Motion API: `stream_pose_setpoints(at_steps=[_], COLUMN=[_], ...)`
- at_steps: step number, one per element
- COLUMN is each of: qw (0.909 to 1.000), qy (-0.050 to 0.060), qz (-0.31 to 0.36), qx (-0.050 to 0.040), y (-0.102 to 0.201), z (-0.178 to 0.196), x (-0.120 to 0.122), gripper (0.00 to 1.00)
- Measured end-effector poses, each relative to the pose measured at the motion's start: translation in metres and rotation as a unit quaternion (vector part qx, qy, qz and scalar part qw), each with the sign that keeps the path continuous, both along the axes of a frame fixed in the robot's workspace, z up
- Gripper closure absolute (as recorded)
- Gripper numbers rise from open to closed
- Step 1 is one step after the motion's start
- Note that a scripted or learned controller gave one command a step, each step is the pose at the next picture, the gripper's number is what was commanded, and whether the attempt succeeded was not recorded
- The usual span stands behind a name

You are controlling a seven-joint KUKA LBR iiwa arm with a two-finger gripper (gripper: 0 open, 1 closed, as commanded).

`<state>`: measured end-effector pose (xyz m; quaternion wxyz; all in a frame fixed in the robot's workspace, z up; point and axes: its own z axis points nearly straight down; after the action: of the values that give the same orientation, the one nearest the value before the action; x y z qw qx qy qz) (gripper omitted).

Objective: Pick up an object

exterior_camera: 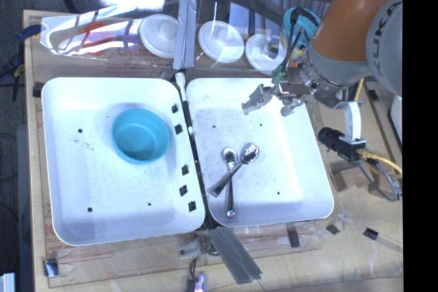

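Two metal spoons (233,174) lie crossed in the right bin (301,195), bowls toward the back, handles toward the front edge. A blue bowl (141,135) sits upright in the left bin (68,174). My gripper (270,100) hangs over the back of the right bin, above and right of the spoons. Its two grey fingers stand apart with nothing between them.
Three white round lids (221,41) and a clear plastic sheet lie on the bench behind the bins. A black divider with clips (186,147) runs between the bins. The arm's orange band (359,7) looms over the back right corner.
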<state>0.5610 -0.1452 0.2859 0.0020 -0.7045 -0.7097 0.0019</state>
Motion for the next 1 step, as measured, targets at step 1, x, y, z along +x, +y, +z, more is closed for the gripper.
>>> stream_pose_setpoints(at_steps=[1], qw=[0.9999], qy=[0.001], qz=[0.013], qx=[0.0005], y=[-0.0384], z=[-0.1382], x=[-0.0085], gripper=[0.0])
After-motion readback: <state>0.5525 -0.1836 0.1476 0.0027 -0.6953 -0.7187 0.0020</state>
